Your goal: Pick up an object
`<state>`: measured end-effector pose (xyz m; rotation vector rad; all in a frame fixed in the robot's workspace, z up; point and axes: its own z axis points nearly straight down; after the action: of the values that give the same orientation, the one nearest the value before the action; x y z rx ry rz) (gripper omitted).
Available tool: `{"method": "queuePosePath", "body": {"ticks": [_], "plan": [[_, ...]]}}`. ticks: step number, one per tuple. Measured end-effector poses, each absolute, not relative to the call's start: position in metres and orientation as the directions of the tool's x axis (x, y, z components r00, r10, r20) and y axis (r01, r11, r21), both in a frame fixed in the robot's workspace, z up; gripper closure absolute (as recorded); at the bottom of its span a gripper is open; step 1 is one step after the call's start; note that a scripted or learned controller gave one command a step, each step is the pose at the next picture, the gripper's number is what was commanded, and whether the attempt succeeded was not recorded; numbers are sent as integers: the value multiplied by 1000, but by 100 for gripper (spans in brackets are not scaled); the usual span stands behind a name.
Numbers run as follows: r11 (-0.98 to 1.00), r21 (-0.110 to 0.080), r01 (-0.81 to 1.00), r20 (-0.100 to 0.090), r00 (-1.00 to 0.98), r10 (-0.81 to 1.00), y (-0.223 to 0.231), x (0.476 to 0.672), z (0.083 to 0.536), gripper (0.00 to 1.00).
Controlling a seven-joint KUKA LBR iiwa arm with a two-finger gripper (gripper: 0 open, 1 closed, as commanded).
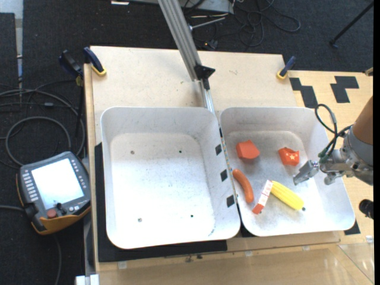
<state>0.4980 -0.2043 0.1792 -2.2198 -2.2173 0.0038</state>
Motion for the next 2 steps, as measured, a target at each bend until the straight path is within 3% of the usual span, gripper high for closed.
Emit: {"method": "queuePosePath", "body": {"ticks": [1,2], "plan": [[-4,4,1000,1,4,1000,-210,495,123,0],[-2,19,1000,-3,2,1000,-211,502,104,0]]}}
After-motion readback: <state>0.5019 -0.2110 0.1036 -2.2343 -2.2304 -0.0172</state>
